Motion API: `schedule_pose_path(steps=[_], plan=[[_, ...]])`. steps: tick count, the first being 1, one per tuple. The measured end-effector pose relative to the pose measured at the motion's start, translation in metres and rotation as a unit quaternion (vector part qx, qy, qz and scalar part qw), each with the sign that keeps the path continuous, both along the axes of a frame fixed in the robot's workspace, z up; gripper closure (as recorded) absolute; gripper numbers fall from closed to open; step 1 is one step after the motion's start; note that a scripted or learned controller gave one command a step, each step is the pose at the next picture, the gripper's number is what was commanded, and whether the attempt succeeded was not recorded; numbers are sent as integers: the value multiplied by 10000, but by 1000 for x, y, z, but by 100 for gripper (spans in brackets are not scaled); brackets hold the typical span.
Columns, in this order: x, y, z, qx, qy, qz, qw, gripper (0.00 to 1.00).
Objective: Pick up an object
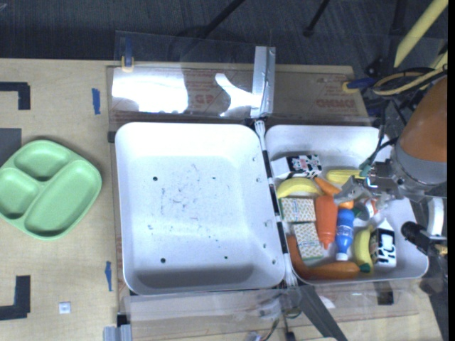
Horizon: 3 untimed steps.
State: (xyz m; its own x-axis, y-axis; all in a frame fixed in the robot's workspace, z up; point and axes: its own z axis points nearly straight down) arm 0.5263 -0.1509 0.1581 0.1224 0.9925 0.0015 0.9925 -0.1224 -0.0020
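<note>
The gripper [364,188] hangs low over the right bin [334,137], near its right side, and whether it is wide, narrow or holding anything cannot be told — its metal parts blur into the pile beneath. Above it the grey arm [419,163] reaches in from the right, with its orange band [431,123] at the picture's edge. Right under and beside the gripper lie the things to pick from, all crowded into the near half of this bin: a small blue bottle with a white label [345,231] stands just below the gripper, touching an upright carrot [325,219] on its left. A yellow banana [298,187] curves at the carrot's top, and a second yellow piece [343,175] sits further back, near the gripper. Left of the carrot are two pale cracker packets [298,209], one above the other. A black-and-white carton [304,164] lies at the back of the pile, and another [384,246] leans against the right wall, beside a smaller banana [363,249]. A long orange carrot [329,268] lies along the near wall. The left bin [192,204] touches the right one along its side — its floor shows faint scuffs. Well apart, on the wooden bench [57,105] to the left, rests a green divided plate [47,187].
</note>
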Motion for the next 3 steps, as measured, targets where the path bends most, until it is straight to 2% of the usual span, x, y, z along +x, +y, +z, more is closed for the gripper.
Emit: schedule_pose_path(steps=[1, 2, 3], plan=[[70, -21, -72, -13, -30, 466, 9989, 0], [72, -22, -60, -20, -62, 457, 9989, 100], [61, 1, 32, -10, -17, 766, 9971, 100]])
